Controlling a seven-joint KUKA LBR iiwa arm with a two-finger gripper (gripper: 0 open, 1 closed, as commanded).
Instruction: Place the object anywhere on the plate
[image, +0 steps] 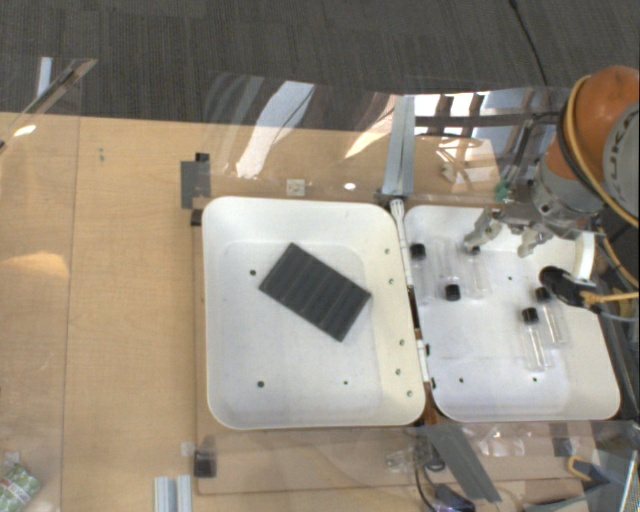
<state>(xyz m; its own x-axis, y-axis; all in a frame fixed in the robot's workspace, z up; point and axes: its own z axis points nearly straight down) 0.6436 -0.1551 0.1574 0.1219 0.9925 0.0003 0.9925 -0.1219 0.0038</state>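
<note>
Claw is hovering over the back of the right bin, fingers splaying wide, nothing sitting between them. The task's things are lying loose on the bin floor around it: one black-capped vial just forward of the claw and a little to its viewer's-left, another cap further out that same side, hugging the bin wall, and a long clear vial lying forward of the claw on its other side. I cannot tell which one the program is aiming for. The plate, a dark ribbed slab, is lying well away on the claw's viewer's-left, in the left bin, across the raised rims where the two bins are meeting. Risks as I am judging them: the vials are small, round and see-through, so the fingers are likely closing on air or pinching a cap off-centre and flicking it away; a vial lying on its side is apt to be rolling as soon as one finger is touching it first. The cap by the wall is leaving little room for a finger on that side. If a grasp is taking, a low carry is risking a knock on the rims. On release, a round vial is likely rolling off the slab, which is sitting askew and showing no lip.
</note>
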